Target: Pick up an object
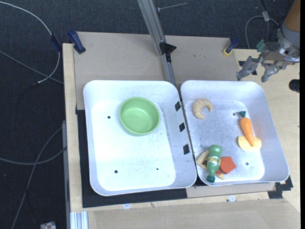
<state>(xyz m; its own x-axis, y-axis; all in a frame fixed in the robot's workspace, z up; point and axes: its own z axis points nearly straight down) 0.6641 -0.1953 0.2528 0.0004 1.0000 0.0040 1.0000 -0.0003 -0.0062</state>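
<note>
Gripper (256, 70) upper right of frame, fingers spread, holding nothing, hovering above right bin's (267, 171) far rim, likely staged before descent. Left to right: bowl (139, 115) alone in left bin (100, 171); croissant (202, 108), bottle (213, 162), carrot (247, 128) in right bin, candidate picks.
</note>
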